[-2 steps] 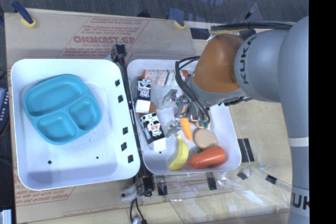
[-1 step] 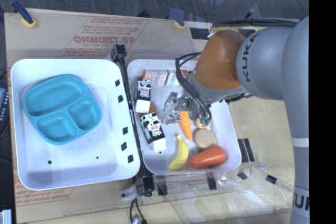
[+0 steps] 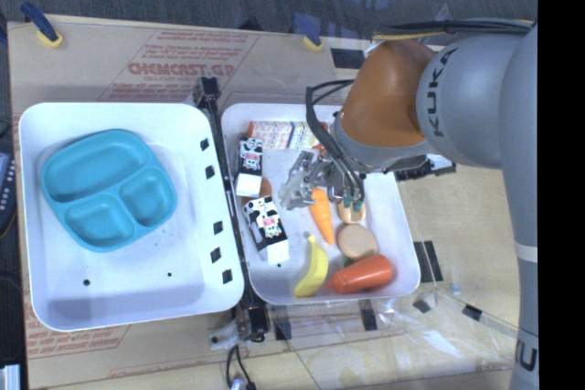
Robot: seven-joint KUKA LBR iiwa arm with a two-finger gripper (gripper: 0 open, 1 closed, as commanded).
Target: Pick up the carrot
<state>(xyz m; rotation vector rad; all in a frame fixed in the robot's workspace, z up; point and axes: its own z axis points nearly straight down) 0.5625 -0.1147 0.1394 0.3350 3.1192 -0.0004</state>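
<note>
We log the gripper (image 3: 315, 183) low in the right bin (image 3: 402, 233), fingers spread, nothing between them. The carrot (image 3: 322, 216) lies just below the fingertips, touching or nearly so; its long axis runs up-down, tip toward the banana (image 3: 313, 269). Count: one carrot, one banana, two cow-print cartons (image 3: 265, 222), one blue tray (image 3: 105, 187) in the left bin (image 3: 55, 306).

The two bins (image 3: 55, 306) look like smooth white plastic with a slight sheen. The blue tray (image 3: 105, 187) is matt plastic. The carrot (image 3: 322, 215), banana (image 3: 313, 269) and red pepper (image 3: 361, 274) have the glossy, even skin of moulded plastic. The gripper (image 3: 320, 183) shows bare grey metal. The desk (image 3: 137, 59) is covered in brown printed cardboard, dull and flat.
</note>
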